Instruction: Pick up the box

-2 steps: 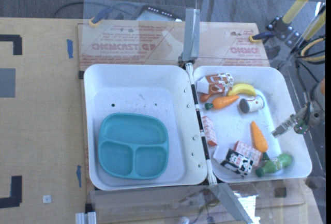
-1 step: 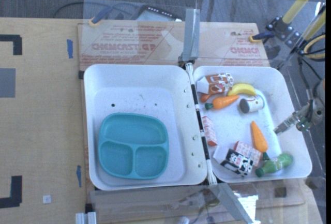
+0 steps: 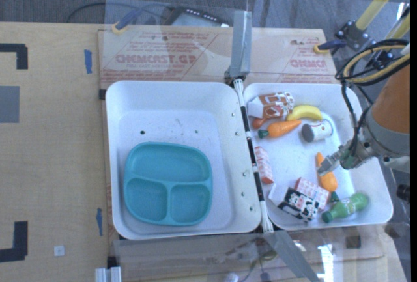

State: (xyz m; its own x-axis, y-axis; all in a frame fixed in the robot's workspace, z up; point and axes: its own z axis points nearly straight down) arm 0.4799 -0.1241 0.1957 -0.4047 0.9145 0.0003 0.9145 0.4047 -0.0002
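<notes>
Two box-like things sit in the right bin (image 3: 386,204), and I take the nearer one as my target: a patterned box (image 3: 302,198) lying flat by the bin's near edge, close to the divider, with a green bottle (image 3: 344,207) just beside it on the right. Its long axis seems to run across the bin at a slight slant. Farther back hangs the gripper (image 3: 333,163), above an orange piece (image 3: 329,181). The box lies nearward and to the left of it, close but apart, so I judge the coming move is a short shift that way before descending. Whether the gripper is open or closed I cannot tell; nothing shows in it. Farthest back, an orange-and-white carton (image 3: 275,105) lies beside a banana (image 3: 305,112).
</notes>
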